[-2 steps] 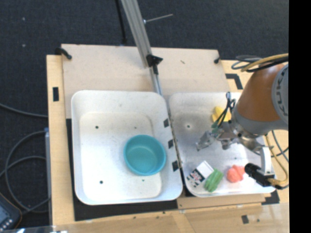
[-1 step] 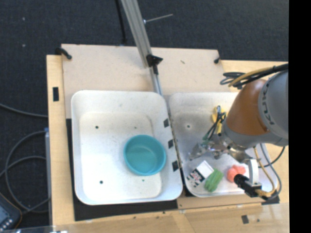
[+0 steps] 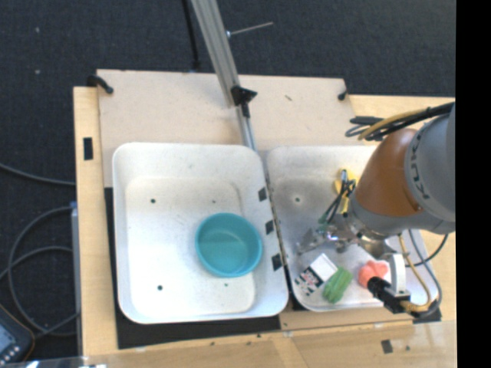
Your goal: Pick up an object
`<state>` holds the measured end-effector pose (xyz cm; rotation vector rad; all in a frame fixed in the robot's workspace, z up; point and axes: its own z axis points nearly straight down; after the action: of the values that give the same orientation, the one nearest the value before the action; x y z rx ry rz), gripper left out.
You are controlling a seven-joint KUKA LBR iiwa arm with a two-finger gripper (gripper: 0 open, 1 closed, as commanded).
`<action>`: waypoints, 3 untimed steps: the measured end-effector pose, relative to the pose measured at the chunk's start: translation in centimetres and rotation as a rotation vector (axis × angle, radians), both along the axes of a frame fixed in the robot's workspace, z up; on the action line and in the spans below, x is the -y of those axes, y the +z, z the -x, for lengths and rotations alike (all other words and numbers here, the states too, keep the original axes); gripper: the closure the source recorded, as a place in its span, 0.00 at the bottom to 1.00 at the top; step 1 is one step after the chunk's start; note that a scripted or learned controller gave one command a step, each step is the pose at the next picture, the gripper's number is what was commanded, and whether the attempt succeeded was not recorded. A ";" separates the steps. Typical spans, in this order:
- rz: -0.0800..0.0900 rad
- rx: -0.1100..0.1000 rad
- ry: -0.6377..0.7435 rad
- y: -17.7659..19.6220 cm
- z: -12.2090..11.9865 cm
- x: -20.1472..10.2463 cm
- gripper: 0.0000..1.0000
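I see bright, even light from above. The white bins (image 3: pixel 138 205) shine almost too bright. Soft small shadows sit beside them. The whole picture looks a bit fuzzy.

The bulky grey cylindrical arm (image 3: pixel 433 171) wears a broad orange band (image 3: pixel 383 179) above its wrist (yellow and green cables run alongside), ending in a small metal hand (image 3: pixel 331 234).

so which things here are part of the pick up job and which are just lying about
Part of the job:
- gripper, low in the right bin
- green object
- white box
- pink object

Lying about:
- teal bowl in the left bin
- metal pole
- loose cables on the floor
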<state>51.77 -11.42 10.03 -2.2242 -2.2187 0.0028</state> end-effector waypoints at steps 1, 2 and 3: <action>-0.001 0.005 -0.005 1.1 -0.2 0.1 1.00; 0.000 0.008 0.005 5.6 -0.9 0.2 1.00; 0.001 0.008 0.005 10.1 -1.1 1.0 1.00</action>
<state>52.83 -12.38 20.17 -2.2227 -2.2290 -0.0055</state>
